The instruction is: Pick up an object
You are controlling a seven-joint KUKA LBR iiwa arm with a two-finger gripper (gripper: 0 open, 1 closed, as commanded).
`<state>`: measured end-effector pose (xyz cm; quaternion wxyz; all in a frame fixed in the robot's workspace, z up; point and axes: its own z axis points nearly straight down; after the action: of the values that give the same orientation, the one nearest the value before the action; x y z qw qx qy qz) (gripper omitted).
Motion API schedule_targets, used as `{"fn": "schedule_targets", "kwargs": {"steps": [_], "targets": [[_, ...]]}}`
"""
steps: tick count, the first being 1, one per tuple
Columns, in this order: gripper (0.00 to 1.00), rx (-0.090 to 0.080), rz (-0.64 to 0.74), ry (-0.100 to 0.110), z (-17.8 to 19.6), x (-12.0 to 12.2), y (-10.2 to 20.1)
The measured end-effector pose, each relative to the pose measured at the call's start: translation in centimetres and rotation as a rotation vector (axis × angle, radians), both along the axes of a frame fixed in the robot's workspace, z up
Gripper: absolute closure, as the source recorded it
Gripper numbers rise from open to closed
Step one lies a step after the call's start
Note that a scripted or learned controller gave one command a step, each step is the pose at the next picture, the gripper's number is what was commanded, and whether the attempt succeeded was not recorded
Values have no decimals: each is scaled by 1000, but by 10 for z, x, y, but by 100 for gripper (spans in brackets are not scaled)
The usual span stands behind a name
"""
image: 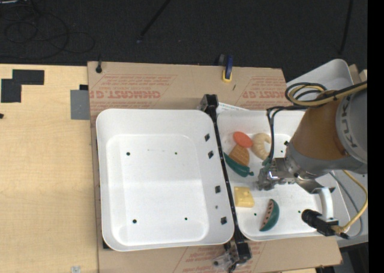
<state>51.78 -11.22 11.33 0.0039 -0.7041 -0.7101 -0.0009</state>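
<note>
Toys sit in the right bin (288,233); my claw (267,179) hovers by the yellow block (243,197), and I can't tell its opening. Block looks light, stiff, probably slick plastic; I'd pinch its flat sides.

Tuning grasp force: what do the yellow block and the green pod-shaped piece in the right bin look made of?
Yellow square block: looks like matte foam or soft plastic, with a flat, dull face and no glare; can't tell which. Green pod-shaped piece with dark spots: probably moulded plastic toy food, smooth with an even colour and slight sheen. Both lie on the glossy white plastic right bin.
</note>
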Motion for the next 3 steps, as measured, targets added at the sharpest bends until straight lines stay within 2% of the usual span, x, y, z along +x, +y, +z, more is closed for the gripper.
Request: {"fn": "schedule_targets", "kwargs": {"steps": [1, 2, 3], "targets": [[100, -5, -11, 1, 10, -1, -7], [100, -4, -1, -7, 78, 4, 59], [100, -9, -14, -5, 131, -44, 4]]}}
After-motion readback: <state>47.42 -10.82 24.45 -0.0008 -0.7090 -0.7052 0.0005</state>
